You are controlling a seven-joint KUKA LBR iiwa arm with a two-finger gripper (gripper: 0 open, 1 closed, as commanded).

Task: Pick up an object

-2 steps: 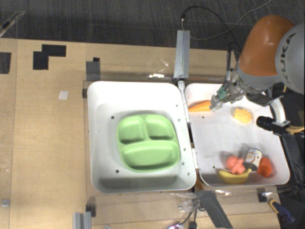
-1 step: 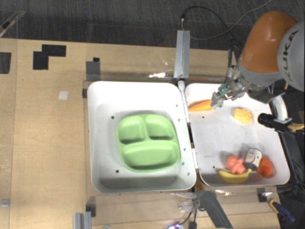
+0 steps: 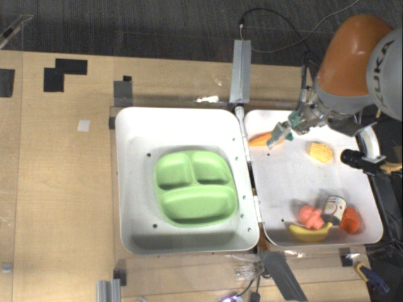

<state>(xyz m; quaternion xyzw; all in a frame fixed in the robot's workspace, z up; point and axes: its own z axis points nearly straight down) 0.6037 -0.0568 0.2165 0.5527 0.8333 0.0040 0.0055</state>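
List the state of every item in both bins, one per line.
Green three-compartment plastic plate: flat in the left bin, nothing on it.
Orange carrot-shaped toy: lying in the right bin, at the gripper tip.
Yellow corn piece: lying alone.
Yellow banana: lying against the pink toy.
Small labelled can: tilted.
Orange-red round fruit: resting beside the can.

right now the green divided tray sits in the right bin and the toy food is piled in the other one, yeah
Not quite. The camera view shows the green divided tray in the left bin, not the right one. The toy food, such as the banana and the corn piece, lies in the right bin, where the claw is over the orange carrot.
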